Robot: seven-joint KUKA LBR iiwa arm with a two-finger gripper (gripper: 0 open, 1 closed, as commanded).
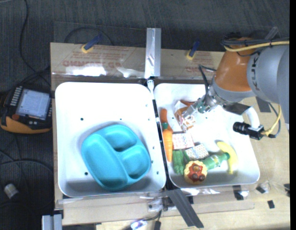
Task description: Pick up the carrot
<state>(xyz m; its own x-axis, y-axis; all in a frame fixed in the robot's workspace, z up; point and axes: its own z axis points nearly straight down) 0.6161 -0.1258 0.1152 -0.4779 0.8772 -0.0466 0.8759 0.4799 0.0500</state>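
Observation:
The carrot is a small orange cone lying along the left wall of the right bin, pointing toward the front. My gripper hangs over the back middle of that bin, to the right of the carrot and further back. It is just above a crumpled red and white packet. Nothing of the carrot is near it.
Around the carrot lie a red-orange piece, a white patterned packet, a green item, a round yellow-red toy, a green bottle and a banana. A blue divided tray sits in the left bin.

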